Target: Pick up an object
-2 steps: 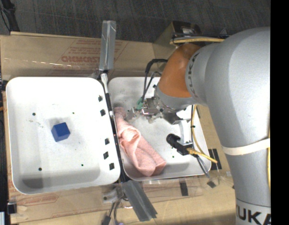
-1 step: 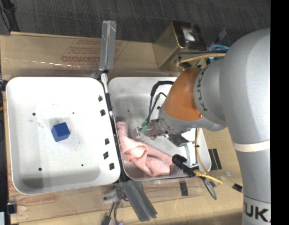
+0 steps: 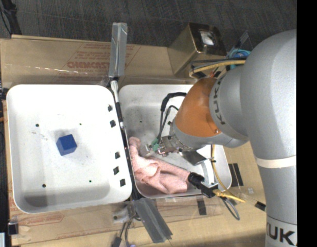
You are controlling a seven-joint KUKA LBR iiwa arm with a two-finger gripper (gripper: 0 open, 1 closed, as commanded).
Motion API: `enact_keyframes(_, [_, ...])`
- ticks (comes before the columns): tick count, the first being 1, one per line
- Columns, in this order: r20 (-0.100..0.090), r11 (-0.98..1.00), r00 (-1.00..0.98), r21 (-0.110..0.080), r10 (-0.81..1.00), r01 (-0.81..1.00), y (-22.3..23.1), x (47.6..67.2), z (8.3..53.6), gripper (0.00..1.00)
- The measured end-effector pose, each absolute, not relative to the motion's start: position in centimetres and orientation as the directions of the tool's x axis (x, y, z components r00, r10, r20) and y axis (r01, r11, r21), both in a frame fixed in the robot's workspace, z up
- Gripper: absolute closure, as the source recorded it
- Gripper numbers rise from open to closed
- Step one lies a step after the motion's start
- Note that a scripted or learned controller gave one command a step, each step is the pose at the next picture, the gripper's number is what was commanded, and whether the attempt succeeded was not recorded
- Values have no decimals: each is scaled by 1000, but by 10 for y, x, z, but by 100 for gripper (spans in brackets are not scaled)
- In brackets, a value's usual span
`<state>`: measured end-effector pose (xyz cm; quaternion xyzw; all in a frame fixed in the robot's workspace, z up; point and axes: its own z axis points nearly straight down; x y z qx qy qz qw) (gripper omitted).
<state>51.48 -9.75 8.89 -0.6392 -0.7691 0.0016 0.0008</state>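
1. Step in hand: closing on an object in the right bin. The likely target, judged by nearness, is the pink cloth.
2. Gripper: low inside the right bin, at the upper edge of the cloth, touching it or just above it; which of the two cannot be told. Whether it is released or clenched cannot be told either, because the wrist hides it from above. Nothing is visibly held.
3. Advice for the step: a cloth is soft and gives way, so the grip should go down into a thick fold, not onto a thin edge. Lift straight up, slowly, so a trailing corner does not catch on the bin wall.
4. Arm: reaches in from the right and covers much of the right bin's far side.
5. Right bin, contents: one pink cloth, crumpled, lying along the near wall towards the divider.
6. Left bin, contents: one blue cube, left of centre, well apart from the gripper.
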Motion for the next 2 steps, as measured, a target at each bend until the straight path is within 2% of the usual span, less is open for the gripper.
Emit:
enact_keyframes(1, [4, 165, -165, -6, 986, 986, -101, 509, 89, 0])
enact_keyframes(2, [7, 171, -171, -12, 985, 985, -101, 509, 94, 100])
